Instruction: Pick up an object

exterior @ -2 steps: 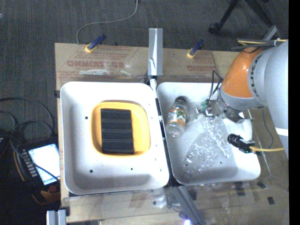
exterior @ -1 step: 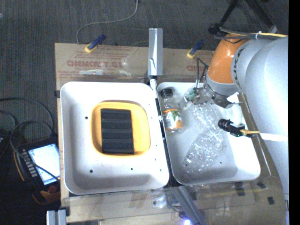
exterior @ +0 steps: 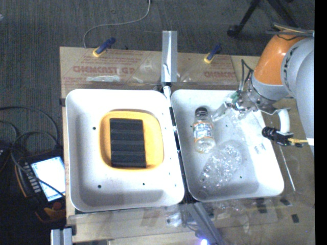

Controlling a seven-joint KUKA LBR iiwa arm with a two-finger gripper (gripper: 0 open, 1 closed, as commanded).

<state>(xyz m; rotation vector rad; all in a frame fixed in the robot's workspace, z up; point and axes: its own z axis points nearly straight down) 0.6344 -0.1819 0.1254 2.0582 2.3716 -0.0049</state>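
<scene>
- Landmark for all notes: the right bin (exterior: 265, 185), one of two white bins side by side on the bench.
- Left of the right bin, touching along the shared rim, sits the left bin (exterior: 82, 137). In its middle lies a yellow tray (exterior: 106, 137) with a black ribbed block (exterior: 126, 143) on top.
- Inside the right bin, toward its left wall and upper half: a small clear bottle (exterior: 203, 130) lying down, dark cap pointing to the far rim, label visible.
- Inside the right bin, lower middle: a crumpled clear plastic piece (exterior: 220, 163), just beside the bottle's base. Edges hard to read against the white floor.
- More clear plastic (exterior: 236, 117) near the right bin's upper right corner, under the arm's tip. Whether it is one piece with the lower crumple, cannot tell.
- The arm (exterior: 286, 68) comes in over the right bin's upper right corner. The gripper (exterior: 240, 102) sits low at that corner, close to or in the clear plastic there.
- Gripper state: cannot tell; the tip is small and tangled visually with the plastic.
- Progress, as a judgement: nothing visibly lifted. Bottle and lower plastic rest on the bin floor. The arm looks placed for a grab at the corner plastic; grasp, lift and clearing the right bin all appear left to do.
</scene>
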